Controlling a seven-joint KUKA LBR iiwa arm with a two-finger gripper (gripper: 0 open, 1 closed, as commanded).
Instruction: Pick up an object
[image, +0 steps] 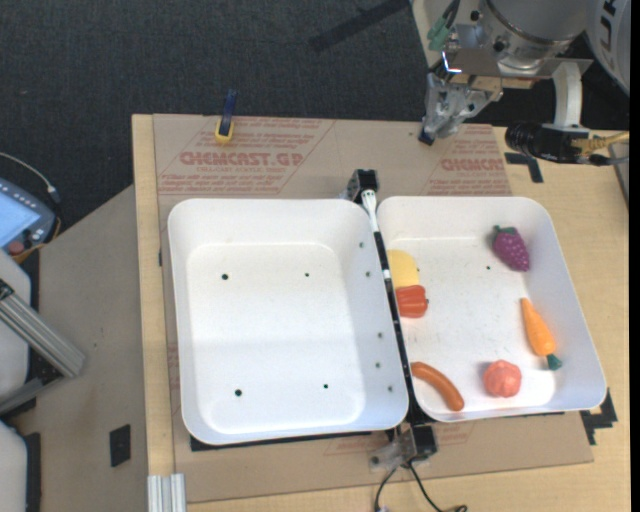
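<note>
Bench contents, as seen from above.

Bins: two shallow white bins side by side on a brown board. Left bin (270, 320), with four small dark holes in its floor. Right bin (470, 290), holding all the toy food.

Toy food items: six, all in the right bin.
- One bunch of purple grapes (510, 248), near the far right corner.
- One carrot (538, 332), orange with a green tip, lying along the right wall.
- One tomato (503, 378), pinkish red, near the front wall, just beside the carrot's green end.
- One sausage (438, 386), orange-red, lying at a slant in the front left corner.
- One red pepper piece (411, 301), against the left wall.
- One yellow piece (402, 267), touching the red pepper piece on its far side, also against the left wall; its kind cannot be told.

Clamps: one black clip (362, 186) at the far end of the seam between the bins; one yellow and blue clamp (226, 124) on the board's far edge.

Arm: one gripper (443, 118), above the board behind the right bin, well apart from every item, nothing between its fingers. Whether they are spread or closed cannot be told.
</note>
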